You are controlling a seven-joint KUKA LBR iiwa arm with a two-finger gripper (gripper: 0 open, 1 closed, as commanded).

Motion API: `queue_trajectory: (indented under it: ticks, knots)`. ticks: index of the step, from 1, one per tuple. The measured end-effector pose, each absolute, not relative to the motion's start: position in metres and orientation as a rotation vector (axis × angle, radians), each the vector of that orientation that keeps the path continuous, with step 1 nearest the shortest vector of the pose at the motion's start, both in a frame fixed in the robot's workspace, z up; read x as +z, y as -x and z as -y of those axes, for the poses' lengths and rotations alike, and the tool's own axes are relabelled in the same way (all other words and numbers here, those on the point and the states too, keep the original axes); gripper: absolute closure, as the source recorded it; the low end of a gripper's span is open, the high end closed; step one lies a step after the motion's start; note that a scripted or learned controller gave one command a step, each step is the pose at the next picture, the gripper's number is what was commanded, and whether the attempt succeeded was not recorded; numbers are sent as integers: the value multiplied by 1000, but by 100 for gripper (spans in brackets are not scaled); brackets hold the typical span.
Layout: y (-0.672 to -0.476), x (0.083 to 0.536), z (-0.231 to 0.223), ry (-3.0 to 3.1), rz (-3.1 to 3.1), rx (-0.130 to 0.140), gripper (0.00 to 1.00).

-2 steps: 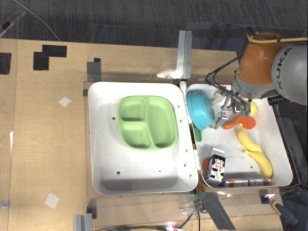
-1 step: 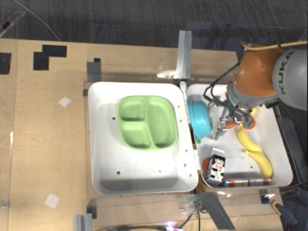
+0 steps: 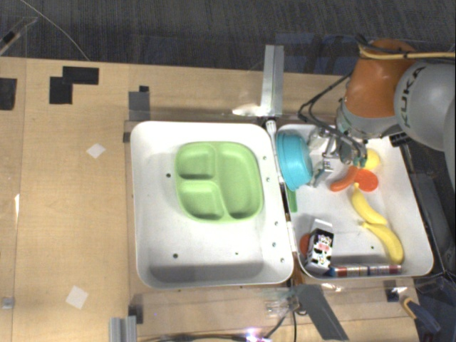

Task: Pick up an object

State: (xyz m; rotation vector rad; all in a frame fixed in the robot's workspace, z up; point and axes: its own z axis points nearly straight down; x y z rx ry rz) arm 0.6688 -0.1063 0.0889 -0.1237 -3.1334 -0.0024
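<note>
My gripper [image 3: 333, 157] hangs low in the right bin [image 3: 417, 212], near its back left part. A blue bowl [image 3: 293, 159] leans on its side against the bin's left wall, just left of the gripper. An orange-red toy [image 3: 354, 180] lies right below the gripper, and a small yellow piece [image 3: 371, 161] sits to its right. A banana [image 3: 377, 225] lies in the middle of that bin. A black and white carton [image 3: 321, 246] and a marker [image 3: 363, 269] rest near the front wall. The fingers' state is hidden among the objects.
The left bin [image 3: 153, 212] holds a green divided plate [image 3: 217, 180]. A metal post [image 3: 273, 80] stands behind the wall between the bins. The arm, with its orange band [image 3: 374, 84], comes in over the right bin's back right corner.
</note>
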Motion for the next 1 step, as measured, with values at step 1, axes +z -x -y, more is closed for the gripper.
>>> queue_trajectory:
  ticks: [1]
  knots:
    - [-656,155,168,161,3156,7,0]
